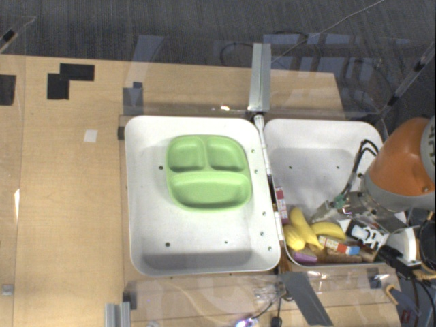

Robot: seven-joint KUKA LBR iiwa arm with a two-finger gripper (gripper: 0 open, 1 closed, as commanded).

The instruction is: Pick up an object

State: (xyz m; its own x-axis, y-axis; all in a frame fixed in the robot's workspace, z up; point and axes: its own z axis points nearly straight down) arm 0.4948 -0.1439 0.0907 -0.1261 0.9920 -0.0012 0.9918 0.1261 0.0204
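Note:
In the right bin (313,152), several objects lie piled in the near corner. There is a bunch of yellow bananas (298,229), a second yellow piece (330,230), a small purple item (304,256), a brown and red packet (339,248) and a white and black item (366,235). My gripper (338,207) reaches in from the right under the orange band (402,165). It hangs low over the pile, just above and right of the bananas. Nothing is visibly held in it.
The left bin (146,244) holds a green divided plate (206,170) near its middle. A metal post (259,73) stands behind the wall between the two bins. Cables run along the bench's far side and near front edge.

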